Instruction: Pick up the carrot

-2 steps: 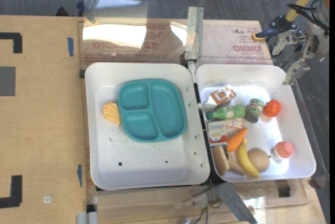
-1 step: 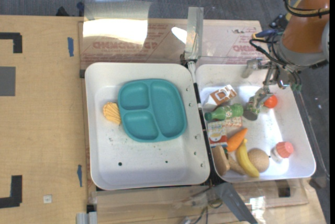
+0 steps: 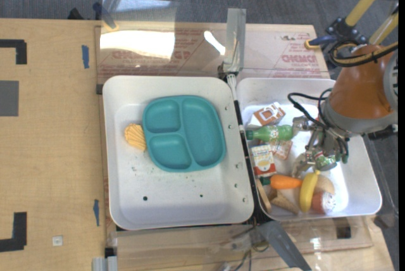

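Looks like the approach step, nothing grabbed yet. The carrot (image 3: 285, 183) lies in the right bin (image 3: 370, 197), lower right of the frame, just left of a banana (image 3: 308, 190) and below a small carton (image 3: 262, 160). The gripper (image 3: 310, 159) hangs a bit up and right of it, over the clutter. Can't tell how the jaws stand, too tangled to read. My guess: next it needs to shift down-left and drop onto the carrot without clipping the banana.
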Robot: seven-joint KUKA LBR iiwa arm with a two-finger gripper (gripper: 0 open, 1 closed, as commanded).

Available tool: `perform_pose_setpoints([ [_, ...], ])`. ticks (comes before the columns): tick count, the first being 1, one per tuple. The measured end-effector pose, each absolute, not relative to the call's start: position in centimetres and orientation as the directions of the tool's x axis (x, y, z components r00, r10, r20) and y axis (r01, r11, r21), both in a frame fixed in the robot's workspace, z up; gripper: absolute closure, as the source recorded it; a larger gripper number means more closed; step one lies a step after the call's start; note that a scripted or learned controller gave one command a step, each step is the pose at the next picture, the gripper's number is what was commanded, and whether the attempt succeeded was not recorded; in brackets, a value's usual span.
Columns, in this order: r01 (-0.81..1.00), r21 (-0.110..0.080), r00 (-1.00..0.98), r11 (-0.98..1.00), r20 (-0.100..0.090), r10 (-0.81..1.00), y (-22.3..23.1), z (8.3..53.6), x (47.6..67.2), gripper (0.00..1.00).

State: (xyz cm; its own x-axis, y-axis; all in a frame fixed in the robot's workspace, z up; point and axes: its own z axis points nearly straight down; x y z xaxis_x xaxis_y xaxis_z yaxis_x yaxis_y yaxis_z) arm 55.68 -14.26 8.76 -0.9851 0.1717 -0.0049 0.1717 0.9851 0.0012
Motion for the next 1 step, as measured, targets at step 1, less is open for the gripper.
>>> perform_pose_setpoints([
  [1,0.174,-0.009,-0.984,0.985,-0.035,0.174,-10.69,9.28,50.54,0.00],
])
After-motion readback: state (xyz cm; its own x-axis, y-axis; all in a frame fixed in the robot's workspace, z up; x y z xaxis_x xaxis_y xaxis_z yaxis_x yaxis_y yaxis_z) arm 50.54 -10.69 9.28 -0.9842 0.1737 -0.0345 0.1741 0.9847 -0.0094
